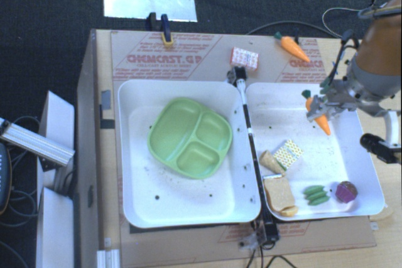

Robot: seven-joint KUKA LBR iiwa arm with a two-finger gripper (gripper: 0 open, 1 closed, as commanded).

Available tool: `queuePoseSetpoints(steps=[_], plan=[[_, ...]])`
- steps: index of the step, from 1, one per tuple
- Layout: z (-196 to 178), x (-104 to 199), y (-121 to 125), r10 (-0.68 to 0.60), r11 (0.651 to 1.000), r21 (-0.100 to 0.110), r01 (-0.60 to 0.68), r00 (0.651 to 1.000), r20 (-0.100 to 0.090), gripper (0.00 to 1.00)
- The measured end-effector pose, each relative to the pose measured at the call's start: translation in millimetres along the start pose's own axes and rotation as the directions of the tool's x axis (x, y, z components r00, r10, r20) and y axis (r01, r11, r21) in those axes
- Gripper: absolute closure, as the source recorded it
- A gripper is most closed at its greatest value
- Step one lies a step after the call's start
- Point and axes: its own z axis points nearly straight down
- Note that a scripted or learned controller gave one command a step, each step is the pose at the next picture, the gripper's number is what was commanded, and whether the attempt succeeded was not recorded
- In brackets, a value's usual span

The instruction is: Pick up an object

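Lying nearest in the right bin (363,167) are a bread slice (280,195), green pods (316,194) and a purple item (346,191); farther back, the gripper (321,106) is closed around a carrot (319,117), whose long axis slants with its tip toward the near right; its leafy end is hidden by the fingers; a second carrot (293,47) lies beyond the bins; the arm is cut off at right.

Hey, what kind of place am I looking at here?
Probably a robot lab test bench: a robot arm reaches over two white bins holding a green plate and toy food like a carrot, with cables around.
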Motion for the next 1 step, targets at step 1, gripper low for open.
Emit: queuePoseSetpoints(steps=[1], plan=[[-39.3,42.1,-77.5,0.0,1.0,0.003,0.0,1.0,-0.001,1.0]])
